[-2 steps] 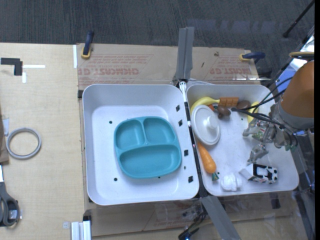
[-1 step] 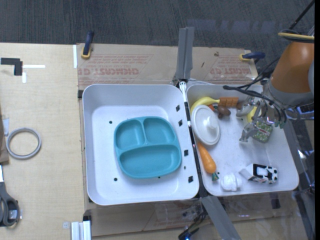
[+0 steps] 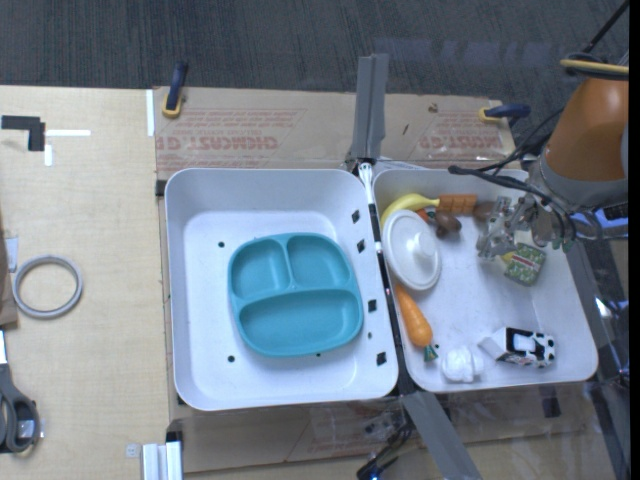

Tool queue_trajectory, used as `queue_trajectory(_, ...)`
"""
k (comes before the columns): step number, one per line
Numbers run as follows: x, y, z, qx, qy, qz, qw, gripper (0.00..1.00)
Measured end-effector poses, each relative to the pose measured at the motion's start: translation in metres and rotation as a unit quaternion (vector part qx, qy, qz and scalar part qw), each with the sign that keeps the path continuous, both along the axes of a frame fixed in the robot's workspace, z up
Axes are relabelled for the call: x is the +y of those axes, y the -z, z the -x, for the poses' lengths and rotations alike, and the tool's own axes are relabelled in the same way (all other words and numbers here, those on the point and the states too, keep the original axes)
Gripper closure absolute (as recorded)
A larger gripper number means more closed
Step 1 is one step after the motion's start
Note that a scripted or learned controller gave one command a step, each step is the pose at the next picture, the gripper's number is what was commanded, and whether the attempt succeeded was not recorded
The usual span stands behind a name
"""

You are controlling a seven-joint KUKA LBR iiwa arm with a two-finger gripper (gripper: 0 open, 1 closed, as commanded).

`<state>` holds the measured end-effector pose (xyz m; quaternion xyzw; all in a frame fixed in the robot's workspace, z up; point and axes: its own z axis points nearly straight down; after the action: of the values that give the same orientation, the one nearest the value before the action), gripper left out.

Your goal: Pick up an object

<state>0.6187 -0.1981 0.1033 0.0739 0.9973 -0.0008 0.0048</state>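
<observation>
My gripper (image 3: 503,232) hangs over the back right part of the right bin (image 3: 570,298), below the arm's orange band (image 3: 592,128). A green and white packet (image 3: 523,264) lies just in front of and below it; I cannot tell whether they touch. Also in this bin are a yellow banana (image 3: 403,206), a small orange piece (image 3: 458,204), a brown piece (image 3: 447,225), a white round bowl (image 3: 413,250), a carrot (image 3: 413,316), a white lump (image 3: 460,364) and a black and white cow toy (image 3: 522,346).
The left bin (image 3: 190,268) holds a blue divided plate (image 3: 295,294). On the bench to the left lie a grey tape roll (image 3: 45,286) and scissors (image 3: 15,423). Cables run from the arm across the right bin's far right corner.
</observation>
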Motion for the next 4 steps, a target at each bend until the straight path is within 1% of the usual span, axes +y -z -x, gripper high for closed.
queue_trajectory(1, 0.008, 0.011, 0.055, 0.003, -0.030, -0.0006, 0.9995, 1.00)
queue_trajectory(2, 0.008, 0.011, 0.055, 0.003, -0.030, -0.0005, 0.9995, 0.00)
queue_trajectory(3, -0.008, 0.010, -0.013, 0.001, 0.086, -0.0008, 0.9963, 0.00)
queue_trajectory(4, -0.008, -0.002, -0.015, -0.002, 0.085, 0.0001, 0.9964, 1.00)
